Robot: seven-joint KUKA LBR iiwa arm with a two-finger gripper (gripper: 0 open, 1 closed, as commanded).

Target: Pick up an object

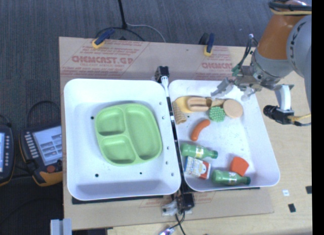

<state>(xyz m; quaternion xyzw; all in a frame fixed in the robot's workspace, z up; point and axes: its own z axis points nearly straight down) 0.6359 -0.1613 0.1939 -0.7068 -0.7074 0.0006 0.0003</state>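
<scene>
1. The end effector [234, 88] hangs over the far right corner of the right bin [263, 143], carried by the arm [283, 31] reaching in from the right. Its fingers appear spread with nothing between them (the tips are small and partly blurred).
2. The nearest candidates lie just below and to the left of it: a tan round disc [233, 109], a green knobbly ball [217, 114] touching the disc, and a wooden brush-like piece [190, 105] whose long axis runs left to right.
3. Judged from this layout, the disc is the closest target, almost directly beneath the fingertips; a short descent would likely reach it.
4. Further items sit nearer the camera: an orange sausage [200, 128], two green bottles [199, 152] and an orange block [239, 165].
5. The left bin [76, 178] on the worktop holds a green divided tray [129, 132].
</scene>
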